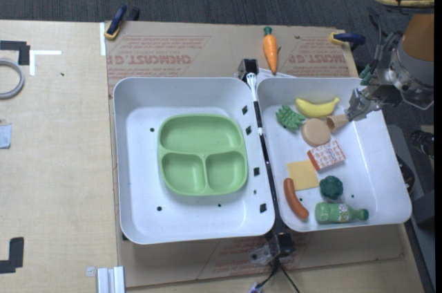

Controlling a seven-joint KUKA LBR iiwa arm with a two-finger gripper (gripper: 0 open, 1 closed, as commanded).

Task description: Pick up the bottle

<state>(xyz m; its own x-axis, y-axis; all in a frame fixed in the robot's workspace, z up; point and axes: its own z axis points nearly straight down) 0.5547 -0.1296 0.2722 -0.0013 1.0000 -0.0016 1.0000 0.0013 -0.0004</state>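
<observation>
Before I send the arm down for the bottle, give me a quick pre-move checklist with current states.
1. Bottle located: green bottle lies on its side at the right bin's near edge. ok
2. Pincer over bottle: pincer sits at the bin's far right side, by the banana. not ok
3. Room beside bottle: broccoli and sausage lie close. cannot tell
4. Pincer free of load: nothing visible in it. ok
5. Bottle untouched by arm: apart. ok
</observation>
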